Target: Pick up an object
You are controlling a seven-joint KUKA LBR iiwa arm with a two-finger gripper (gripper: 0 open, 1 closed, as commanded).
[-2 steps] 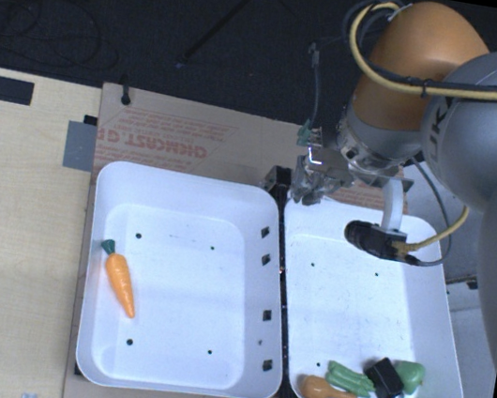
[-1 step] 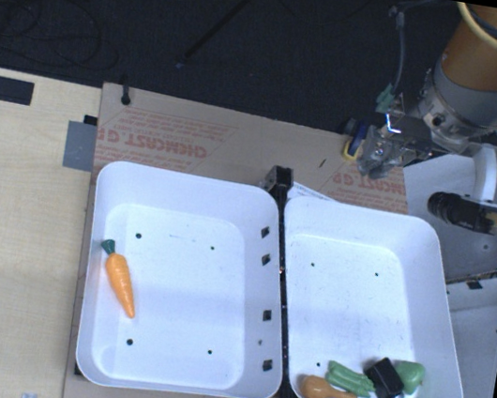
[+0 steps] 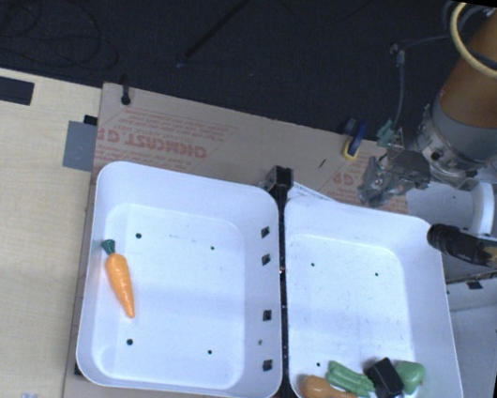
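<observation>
Two bins sit side by side on a cardboard sheet (image 3: 202, 137) that lies on the counter (image 3: 5, 227). The left bin (image 3: 103, 187) holds a carrot (image 3: 120, 283) near its left wall, about midway front to back. The right bin (image 3: 451, 344) holds a cluster in its near right corner — a pear (image 3: 325, 391) at the front edge, a bean pod (image 3: 350, 379) just behind it, a block (image 3: 385, 379) to the right touching the pod, and a leafy piece (image 3: 410, 372) furthest right, partly under the block. The claw (image 3: 382, 183) hangs behind the right bin's far rim, above the sheet — well apart from the cluster.
</observation>
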